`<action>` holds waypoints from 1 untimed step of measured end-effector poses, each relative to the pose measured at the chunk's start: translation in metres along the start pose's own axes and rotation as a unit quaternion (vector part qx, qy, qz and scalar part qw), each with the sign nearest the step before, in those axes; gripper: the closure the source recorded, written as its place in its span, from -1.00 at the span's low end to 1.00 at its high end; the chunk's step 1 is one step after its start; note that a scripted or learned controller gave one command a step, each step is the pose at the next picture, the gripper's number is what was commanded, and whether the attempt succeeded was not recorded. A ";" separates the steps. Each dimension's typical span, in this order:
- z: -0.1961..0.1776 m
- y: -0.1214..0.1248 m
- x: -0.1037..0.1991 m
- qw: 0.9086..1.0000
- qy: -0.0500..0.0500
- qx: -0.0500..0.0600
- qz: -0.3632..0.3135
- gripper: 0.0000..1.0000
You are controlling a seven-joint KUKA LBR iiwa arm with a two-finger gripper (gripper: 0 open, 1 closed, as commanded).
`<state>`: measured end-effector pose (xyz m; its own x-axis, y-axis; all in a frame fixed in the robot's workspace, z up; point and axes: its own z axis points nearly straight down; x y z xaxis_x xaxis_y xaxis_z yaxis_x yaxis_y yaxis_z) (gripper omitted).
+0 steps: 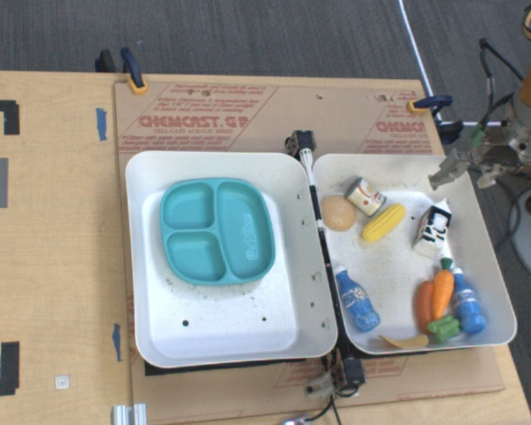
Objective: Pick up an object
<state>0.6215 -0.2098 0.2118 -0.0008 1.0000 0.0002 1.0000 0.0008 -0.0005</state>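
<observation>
The approach is in hand — the gripper [460,168] is poised at the right bin's [500,264] far-right edge, its fingers' state not discernible; descent onto an object is required.

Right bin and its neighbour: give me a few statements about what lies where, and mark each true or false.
1. The teal divided plate lies in the left bin. True.
2. The corn cob lies in the left bin. False: it lies in the right bin.
3. The carrot lies near the right bin's lower right corner. True.
4. The gripper holds the carrot. False: it hovers at the right bin's upper right edge, apart from the carrot.
</observation>
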 end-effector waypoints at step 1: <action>0.093 -0.014 0.032 0.995 -0.004 -0.007 -0.102 -1.00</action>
<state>0.6071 -0.1777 0.1186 -0.2036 0.9790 -0.0090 0.9789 0.2037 0.0133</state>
